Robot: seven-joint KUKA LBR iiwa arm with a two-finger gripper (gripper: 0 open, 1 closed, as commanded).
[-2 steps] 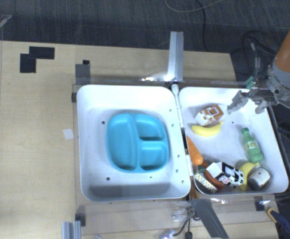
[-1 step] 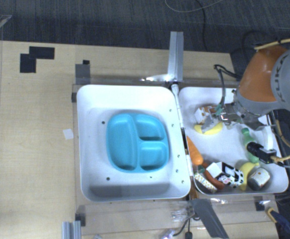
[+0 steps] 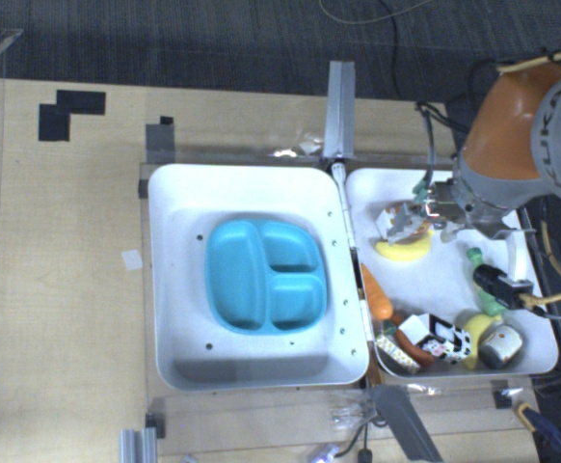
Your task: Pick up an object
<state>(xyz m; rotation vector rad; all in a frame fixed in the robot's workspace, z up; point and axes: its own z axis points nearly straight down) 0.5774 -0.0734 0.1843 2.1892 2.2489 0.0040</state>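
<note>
1. Pincer (image 3: 420, 215) sits low over the back part of the right bin (image 3: 440, 280); too blurred to say how far open it is, cannot tell; nothing visibly held in it.
2. Banana (image 3: 404, 249) lies just in front of the pincer, on the bin floor, very close to it; can't confirm contact.
3. Small green piece (image 3: 474, 256) to the right of the banana, apart from it.
4. Carrot (image 3: 379, 299) lies against the bin's left wall, nearer the front than the banana.
5. Front edge of the same bin holds a cluster: black-and-white toy (image 3: 441, 334); a yellow thing (image 3: 467, 341) touching it on the right; a grey ball (image 3: 501, 345) beside that; a reddish-brown piece (image 3: 402, 349) at the left end.
6. Left bin (image 3: 165, 258) holds a blue divided tray (image 3: 266, 276), roughly centred, well apart from the pincer.
7. Both bins sit side by side on the table (image 3: 68, 307).
</note>
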